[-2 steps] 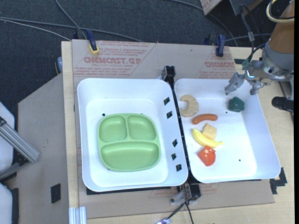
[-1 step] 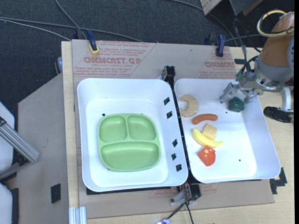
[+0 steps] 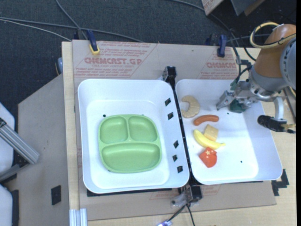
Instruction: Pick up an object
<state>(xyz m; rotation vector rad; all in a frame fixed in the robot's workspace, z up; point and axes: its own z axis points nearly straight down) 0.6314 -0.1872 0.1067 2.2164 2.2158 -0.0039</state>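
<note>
In the right bin lie a tan crescent-shaped pastry, an orange-red sausage, a yellow banana with a pale cracker-like piece against it, and a red strawberry-like piece. My gripper hangs low over the bin's far middle, to the right of the pastry and above the sausage. A small dark-green shape shows right at the gripper. I cannot tell whether it is held or even a loose object.
The left bin holds a green three-compartment plate. A black divider with clips runs between the bins. The arm's orange band and cables stand over the right bin's far right corner.
</note>
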